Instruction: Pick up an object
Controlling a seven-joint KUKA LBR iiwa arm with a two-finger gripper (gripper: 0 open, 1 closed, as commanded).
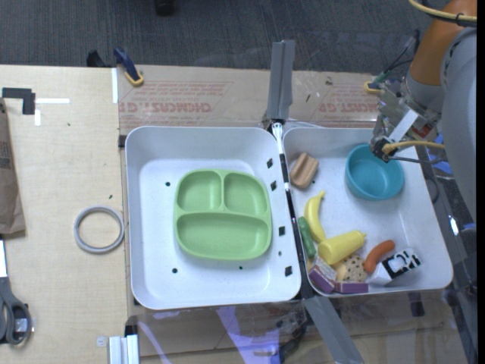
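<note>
Gripper (384,149) at the upper right of the frame, poised over the near rim of the blue bowl (373,174) in the right bin (432,226); whether open or shut, impossible to tell from here. Nothing seen held.

Candidates for the pick all in that right bin: blue bowl at its upper part, bread-like brown piece (303,170) to the bowl's left, yellow banana (314,215) lower down, then a crowded cluster near the bottom edge with a yellow bottle-like toy (342,243), an orange carrot-like piece (378,255) and a black-and-white block (400,263). Green divided plate (223,214) alone in the left bin (144,226).

Best bet, by judgement: straddle the bowl's rim, one side in, one out, and descend straight. Avoid the cluster below, too tightly packed for a clean grip.

Arm (443,44) entering from the upper right, orange band high, wrist angled down and leftward toward the bowl.
</note>
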